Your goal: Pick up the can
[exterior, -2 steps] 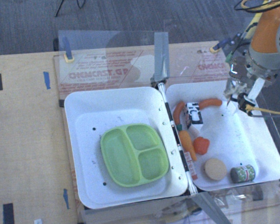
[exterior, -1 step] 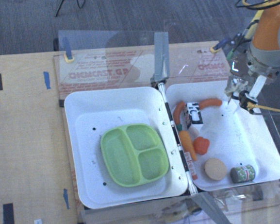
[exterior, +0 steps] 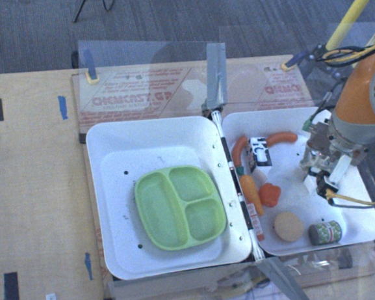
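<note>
**Q:** Green-labelled metal can (exterior: 325,232): where is it?

**A:** On its side at 5 o'clock in the right white bin (exterior: 294,195), beside a tan disc (exterior: 289,226). It lies at 6 o'clock of the gripper (exterior: 318,170), apart from it.

**Q:** Handling?

**A:** Probably light, rigid, smooth and apt to roll; grasp across mid-body. Whether the gripper is spread cannot be told.

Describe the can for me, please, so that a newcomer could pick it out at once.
Take the white bin on the view's right and go to its near right corner. The can lies there on its side, just right of a round tan disc. It is a short green cylinder, and nothing else in that bin is green.
</note>
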Controlling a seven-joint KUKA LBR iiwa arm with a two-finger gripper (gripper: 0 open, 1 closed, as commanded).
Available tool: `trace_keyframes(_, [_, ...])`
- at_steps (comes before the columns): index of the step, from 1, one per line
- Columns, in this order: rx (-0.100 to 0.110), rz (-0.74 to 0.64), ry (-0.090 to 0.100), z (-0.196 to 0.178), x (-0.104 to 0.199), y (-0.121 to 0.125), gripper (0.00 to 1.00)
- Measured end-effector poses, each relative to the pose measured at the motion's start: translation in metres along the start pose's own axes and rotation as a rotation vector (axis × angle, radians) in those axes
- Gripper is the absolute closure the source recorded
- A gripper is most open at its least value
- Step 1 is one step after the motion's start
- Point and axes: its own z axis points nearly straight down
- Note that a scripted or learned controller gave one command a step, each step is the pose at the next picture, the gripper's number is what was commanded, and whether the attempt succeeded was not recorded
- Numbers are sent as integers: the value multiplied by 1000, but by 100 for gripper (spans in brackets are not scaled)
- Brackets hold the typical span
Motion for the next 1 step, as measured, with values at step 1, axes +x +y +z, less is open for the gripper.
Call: trace_keyframes(1, [2, 304, 30, -1, -20, -23, 100])
